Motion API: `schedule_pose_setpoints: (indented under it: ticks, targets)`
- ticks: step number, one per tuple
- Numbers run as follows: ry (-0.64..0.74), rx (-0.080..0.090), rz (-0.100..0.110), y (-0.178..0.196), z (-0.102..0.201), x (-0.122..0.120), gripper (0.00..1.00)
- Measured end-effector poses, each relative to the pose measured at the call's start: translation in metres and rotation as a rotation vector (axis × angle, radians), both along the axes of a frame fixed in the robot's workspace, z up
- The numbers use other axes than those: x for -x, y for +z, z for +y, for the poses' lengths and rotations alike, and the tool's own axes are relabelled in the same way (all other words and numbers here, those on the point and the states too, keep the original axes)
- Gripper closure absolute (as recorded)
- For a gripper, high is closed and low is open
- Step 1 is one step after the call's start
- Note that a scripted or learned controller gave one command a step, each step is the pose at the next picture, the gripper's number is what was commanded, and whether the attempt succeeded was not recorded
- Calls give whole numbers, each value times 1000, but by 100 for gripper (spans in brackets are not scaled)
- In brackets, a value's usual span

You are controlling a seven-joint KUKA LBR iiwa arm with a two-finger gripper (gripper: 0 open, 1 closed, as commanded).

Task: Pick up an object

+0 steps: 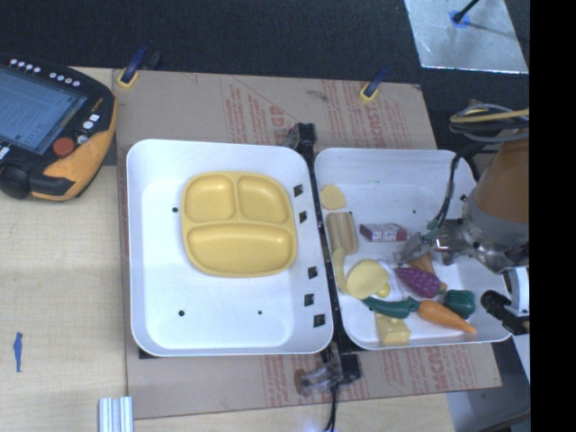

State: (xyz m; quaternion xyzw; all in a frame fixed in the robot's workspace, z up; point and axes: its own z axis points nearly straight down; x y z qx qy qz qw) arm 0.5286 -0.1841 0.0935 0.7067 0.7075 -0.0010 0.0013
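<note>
Toys crowd the right bin (387,165), down toward its five o'clock corner: a purple eggplant-like piece (419,282), an orange carrot (445,316) lying aslant just below it, a dark green piece (394,307) touching the carrot's blunt end, a pale yellow lump (366,278) at about nine o'clock from the purple one, and a small yellow block (392,330) at the near rim. A tan roll (341,232) lies along the bin's left wall, and a small white and dark red packet (382,233) sits near the middle. From three o'clock the grey arm (500,214) with its orange band reaches in, and the pincer (425,246) hangs low just above the purple piece; from where I stand I cannot tell how wide it is or whether anything is caught in it. Across in the left bin (153,268) rests a yellow divided plate (239,222). On the worktop (54,277) at ten o'clock lies a pendant (49,129) with an orange grip.
</note>
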Motion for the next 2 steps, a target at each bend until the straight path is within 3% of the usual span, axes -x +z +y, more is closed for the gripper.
schedule_pose_setpoints:
  ticks: [1,2]
  targets:
    - [2,-6,9,-2,10,56,0]
    - [6,-3,-2,-1,22,-13,0]
